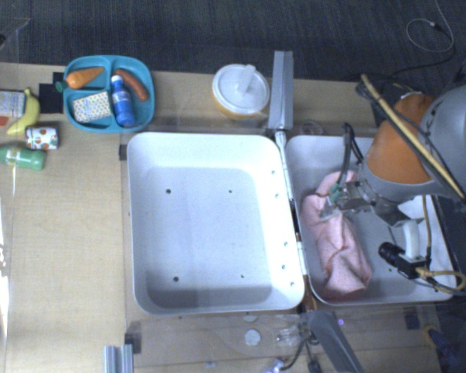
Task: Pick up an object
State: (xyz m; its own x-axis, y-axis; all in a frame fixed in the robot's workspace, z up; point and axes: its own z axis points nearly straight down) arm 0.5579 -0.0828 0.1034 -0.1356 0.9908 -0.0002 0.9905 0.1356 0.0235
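A crumpled pink cloth point(339, 239) lies in the right bin point(311, 150), stretching from mid-bin toward its near edge. My gripper point(340, 198) is down in that bin at the cloth's upper end, touching or just above the fabric. The arm behind it, grey with an orange band, comes in from the right and covers the bin's right part. The view is too small to tell how the gripper stands on the cloth.
The left bin point(210, 224) lies beside it, parted by a metal rail point(280, 92). Behind the bins stand a white lidded cup point(241, 90) and a blue tray of toy food point(109, 93). A banana, a can and a green bottle point(15, 157) lie at far left.
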